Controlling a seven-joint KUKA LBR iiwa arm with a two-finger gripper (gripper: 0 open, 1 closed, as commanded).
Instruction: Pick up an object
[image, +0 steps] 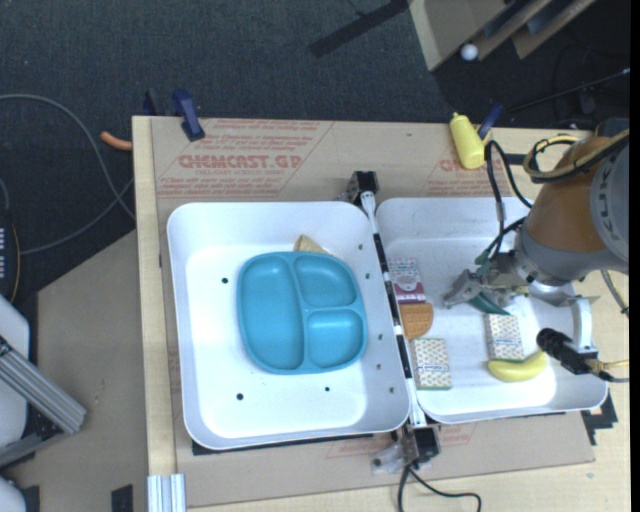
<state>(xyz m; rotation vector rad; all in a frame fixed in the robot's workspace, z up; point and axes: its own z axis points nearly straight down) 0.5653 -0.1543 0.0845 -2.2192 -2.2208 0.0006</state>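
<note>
A: We look down on a brown board bench (250, 160) over dark carpet; the left white bin (200, 400) bears a blue three-part plastic plate (300, 310).

B: In the right white bin (480, 400), our gripper (478, 290) hangs low, nothing visibly between its fingers; released or clenched, we cannot tell.

A: The small yellow banana-shaped toy (517, 368) lies near the front wall, just beside a flat patterned packet (505, 337). We judge it light, smooth, apt to roll; take it across the middle.

B: Little room by that wall, more toward the centre
</note>
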